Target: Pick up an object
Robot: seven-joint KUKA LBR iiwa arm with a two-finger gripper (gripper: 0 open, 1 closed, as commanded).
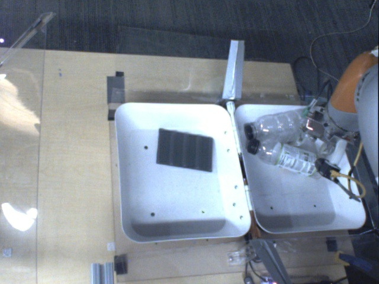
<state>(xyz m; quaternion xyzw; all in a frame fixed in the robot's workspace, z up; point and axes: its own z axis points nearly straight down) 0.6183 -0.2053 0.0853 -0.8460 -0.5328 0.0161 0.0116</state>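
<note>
A: How wide is the claw (318,136)?

B: Cannot tell. It sits low over the right bin (296,209), and its tip is lost against the clear plastic.

A: Touching anything?

B: It looks to be against the upper bottle (275,125), which stretches away to the claw's left. Whether it grips it, I can't say. The lower bottle (287,157) lies just below and left of the claw, caps of both pointing away from it.

A: And the surface?

B: A pale wooden bench (65,176), dark carpet (148,7) beyond it.

A: Counts?

B: Two bins, two clear bottles, one dark ridged pad (185,150). The pad lies flat in the left bin (177,218), well apart to the claw's left.
</note>
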